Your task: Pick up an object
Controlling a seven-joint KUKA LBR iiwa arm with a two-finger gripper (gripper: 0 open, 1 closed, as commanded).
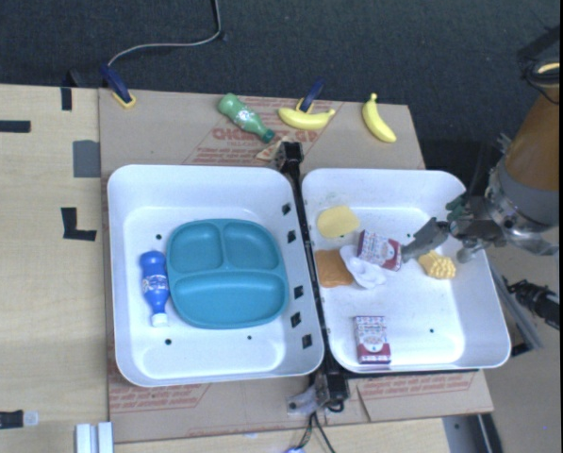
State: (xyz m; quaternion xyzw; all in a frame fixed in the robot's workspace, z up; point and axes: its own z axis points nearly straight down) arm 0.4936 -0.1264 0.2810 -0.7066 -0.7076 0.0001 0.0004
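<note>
Background stuff: two white bins, left (121,189) and right (481,340), sit touching side by side on a cardboard sheet (168,130) on a light wood bench (26,291). Behind the bins on the cardboard there's a green bottle (245,117) lying on its side, a banana (305,118) just beside it, and a second banana (379,123) a bit further right. A blue clamp (121,89) grips the cardboard's back left corner. A grey cable (182,41) loops over the dark floor (404,26). Black tape marks (3,135) dot the bench.

My grey arm (534,173) with its orange band reaches in from the right, wrist bent low and leaning leftward, carrying my end effector (430,242) out ahead of it, its dark fingers (422,241) slanting down to the left.
</note>
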